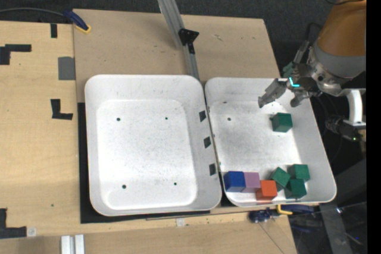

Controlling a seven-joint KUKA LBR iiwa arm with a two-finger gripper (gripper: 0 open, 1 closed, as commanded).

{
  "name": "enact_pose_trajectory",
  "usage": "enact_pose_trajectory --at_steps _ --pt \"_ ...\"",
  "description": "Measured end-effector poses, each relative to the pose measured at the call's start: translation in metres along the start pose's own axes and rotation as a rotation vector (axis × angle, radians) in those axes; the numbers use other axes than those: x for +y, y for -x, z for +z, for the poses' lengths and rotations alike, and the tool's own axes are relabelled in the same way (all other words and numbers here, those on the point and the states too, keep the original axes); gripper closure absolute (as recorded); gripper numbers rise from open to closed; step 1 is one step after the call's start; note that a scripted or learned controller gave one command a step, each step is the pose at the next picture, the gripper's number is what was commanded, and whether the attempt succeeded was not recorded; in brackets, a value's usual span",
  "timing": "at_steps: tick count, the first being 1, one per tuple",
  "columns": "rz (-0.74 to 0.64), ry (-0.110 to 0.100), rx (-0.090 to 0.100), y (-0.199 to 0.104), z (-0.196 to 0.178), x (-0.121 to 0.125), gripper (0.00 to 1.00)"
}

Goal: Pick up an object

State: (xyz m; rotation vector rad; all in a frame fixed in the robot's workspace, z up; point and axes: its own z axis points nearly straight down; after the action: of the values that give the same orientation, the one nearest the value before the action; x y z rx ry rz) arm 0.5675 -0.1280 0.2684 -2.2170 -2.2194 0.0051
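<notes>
My gripper [281, 96] hangs over the upper right part of the right bin [238, 128], its two fingers spread open with nothing between them. A green block [281, 122] lies alone on the bin floor just below the fingers. Along the bin's near edge sit a blue block [234, 181], a purple block [252, 180], an orange block [268, 188] and three more green blocks [292, 178] in a cluster.
The left bin [143, 140] stands beside the right one, their rims touching in the middle. A grey metal pole [169, 3] slants down from the top to the bins' far edge. The wooden bench [226, 44] surrounds both bins.
</notes>
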Motion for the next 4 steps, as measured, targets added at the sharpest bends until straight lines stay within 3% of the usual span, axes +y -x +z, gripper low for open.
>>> enact_pose_trajectory --at_steps 1,4 --pt "-0.001 0.004 -0.001 0.0 -0.002 0.001 0.0" --pt "0.0 -0.004 0.0 -0.003 0.17 -0.013 0.0"
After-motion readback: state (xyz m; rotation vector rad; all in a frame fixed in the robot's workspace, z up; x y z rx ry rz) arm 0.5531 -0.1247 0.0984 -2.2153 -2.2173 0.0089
